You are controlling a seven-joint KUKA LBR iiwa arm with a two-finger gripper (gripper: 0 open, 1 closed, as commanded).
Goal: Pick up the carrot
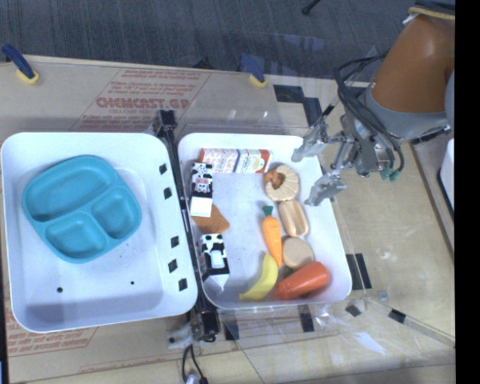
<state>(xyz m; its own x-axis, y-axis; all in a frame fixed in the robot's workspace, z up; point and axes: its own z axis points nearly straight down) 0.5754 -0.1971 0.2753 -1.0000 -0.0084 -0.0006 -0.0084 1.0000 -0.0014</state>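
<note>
Far to the claw's left, a blue divided plate (80,206) lies in the left white bin (32,294) on the tabletop (104,94). Nearer, in the right bin (240,282), a milk carton (234,160) lies along the top wall. The carrot (272,237) lies below and left of the claw, green top pointing up, between a banana (261,280) and a hot dog bun (293,218). The claw (318,166) hangs released over the bin's upper right edge, fingers spread, grasping nothing.
</note>
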